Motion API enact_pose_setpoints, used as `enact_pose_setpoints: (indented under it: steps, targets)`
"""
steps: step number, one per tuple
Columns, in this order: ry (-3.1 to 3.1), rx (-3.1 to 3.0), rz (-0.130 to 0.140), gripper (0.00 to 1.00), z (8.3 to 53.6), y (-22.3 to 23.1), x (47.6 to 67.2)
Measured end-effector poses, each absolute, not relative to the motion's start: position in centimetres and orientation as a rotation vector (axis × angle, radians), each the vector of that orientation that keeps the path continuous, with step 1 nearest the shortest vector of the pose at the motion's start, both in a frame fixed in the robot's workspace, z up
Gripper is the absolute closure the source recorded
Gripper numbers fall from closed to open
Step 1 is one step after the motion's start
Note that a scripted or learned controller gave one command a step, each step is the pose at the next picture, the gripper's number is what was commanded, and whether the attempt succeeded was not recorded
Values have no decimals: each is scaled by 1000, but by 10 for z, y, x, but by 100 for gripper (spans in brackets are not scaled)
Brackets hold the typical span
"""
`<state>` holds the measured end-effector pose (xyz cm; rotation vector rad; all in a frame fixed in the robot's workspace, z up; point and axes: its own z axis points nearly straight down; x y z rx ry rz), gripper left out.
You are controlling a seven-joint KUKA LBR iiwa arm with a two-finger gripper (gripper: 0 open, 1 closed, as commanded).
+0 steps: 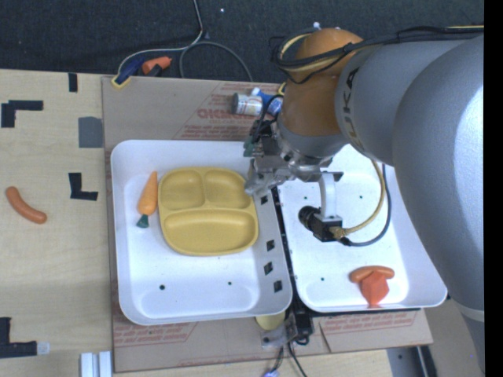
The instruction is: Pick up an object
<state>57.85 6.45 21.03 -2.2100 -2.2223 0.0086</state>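
Note:
A yellow divided plate [206, 210] lies in the left bin [134, 289]. A small orange carrot [148, 194] rests beside its left edge. An orange-red toy piece [372, 282] lies at the front of the right bin [409, 285]. My gripper [263, 179] hangs low over the divide between the two bins, just at the plate's right rim. The wrist and its orange band [314, 77] hide much of the gripper from above. I see nothing held under it.
A black connector with a yellow cable [322, 225] hangs from the arm over the right bin. A small can [248, 103] lies on the cardboard behind the bins. A sausage toy [25, 205] sits on the bench far left. An orange-and-blue clamp [145, 67] is at the back left.

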Motion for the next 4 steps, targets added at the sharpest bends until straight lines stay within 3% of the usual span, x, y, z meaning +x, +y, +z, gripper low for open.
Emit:
enact_pose_setpoints:
  steps: [1, 2, 3, 4]
  targets:
    - [-2218, -2228, 2, 100, 226, -1, 583]
    - [-2226, -2209, 5, 100, 181, 80, 592]
    - [-2218, -2226, 3, 100, 202, 23, 582]
    - [-2232, -2201, -1, 100, 202, 142, 542]
